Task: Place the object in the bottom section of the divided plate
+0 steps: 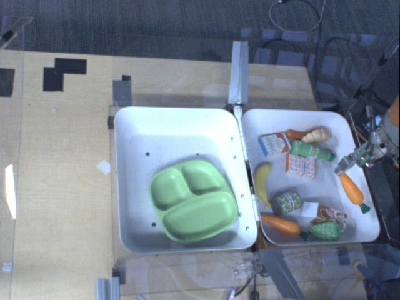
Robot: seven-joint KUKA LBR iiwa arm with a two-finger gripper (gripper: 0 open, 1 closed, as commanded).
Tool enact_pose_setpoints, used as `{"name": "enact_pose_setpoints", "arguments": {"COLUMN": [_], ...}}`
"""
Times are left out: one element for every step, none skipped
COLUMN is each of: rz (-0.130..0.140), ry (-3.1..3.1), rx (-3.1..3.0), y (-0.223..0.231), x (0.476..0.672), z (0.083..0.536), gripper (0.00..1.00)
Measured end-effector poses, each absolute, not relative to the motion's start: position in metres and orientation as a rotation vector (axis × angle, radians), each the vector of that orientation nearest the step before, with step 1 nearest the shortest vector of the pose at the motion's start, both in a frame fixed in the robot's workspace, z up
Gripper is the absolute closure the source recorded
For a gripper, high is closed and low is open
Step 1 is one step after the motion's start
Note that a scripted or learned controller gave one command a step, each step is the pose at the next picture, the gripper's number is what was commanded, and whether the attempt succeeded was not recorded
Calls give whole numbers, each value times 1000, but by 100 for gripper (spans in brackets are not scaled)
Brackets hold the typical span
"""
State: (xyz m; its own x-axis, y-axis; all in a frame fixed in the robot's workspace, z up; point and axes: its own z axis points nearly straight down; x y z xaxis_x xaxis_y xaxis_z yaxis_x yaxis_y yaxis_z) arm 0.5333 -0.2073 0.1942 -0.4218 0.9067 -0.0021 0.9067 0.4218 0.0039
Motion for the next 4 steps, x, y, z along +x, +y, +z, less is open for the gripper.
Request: {"name": "enact_pose_setpoints", "arguments": {"rz": [2, 1, 0, 2], "ry": [2669, 2699, 2701, 2847], "rx": [1649, 1603, 1605, 1325], "y": [-137, -97, -13, 25], "x": [502, 496, 522, 489], "z": [253, 256, 182, 183], "gripper": [100, 100, 100, 100]}}
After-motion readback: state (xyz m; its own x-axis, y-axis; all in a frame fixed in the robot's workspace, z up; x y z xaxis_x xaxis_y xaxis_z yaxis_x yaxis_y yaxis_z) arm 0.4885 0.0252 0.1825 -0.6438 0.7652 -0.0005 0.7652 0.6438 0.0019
